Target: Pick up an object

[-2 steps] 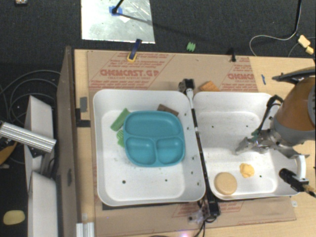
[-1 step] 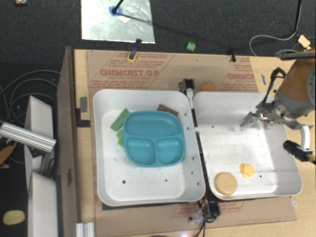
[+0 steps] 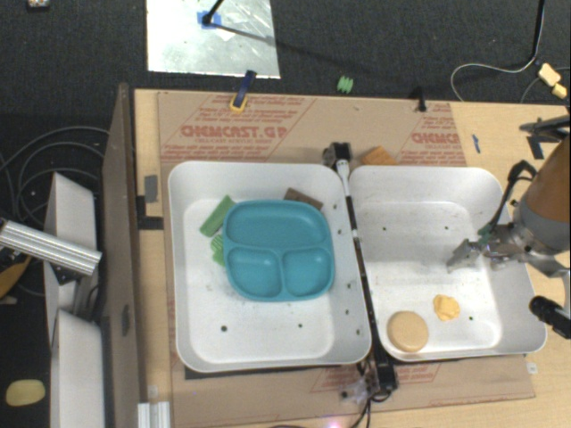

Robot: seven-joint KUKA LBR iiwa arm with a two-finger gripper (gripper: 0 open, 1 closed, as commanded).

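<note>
Grey arm [image 3: 546,205] at right edge, orange band above wrist, dark cable, small grey metal gripper [image 3: 464,255]

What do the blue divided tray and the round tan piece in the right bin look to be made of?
Blue divided tray: likely molded plastic, smooth with a soft sheen and rounded compartments. Round tan piece: matte and even-toned, perhaps plastic or foam toy food; material unclear.

A brown cardboard-covered tabletop [image 3: 268,132] printed with red lettering stands on a dark speckled carpet floor [image 3: 71,52]. A shiny square metal sheet [image 3: 212,25] lies on the floor beyond it. Black cables [image 3: 36,163] coil at the left, beside a silver aluminium bar [image 3: 49,246].
</note>
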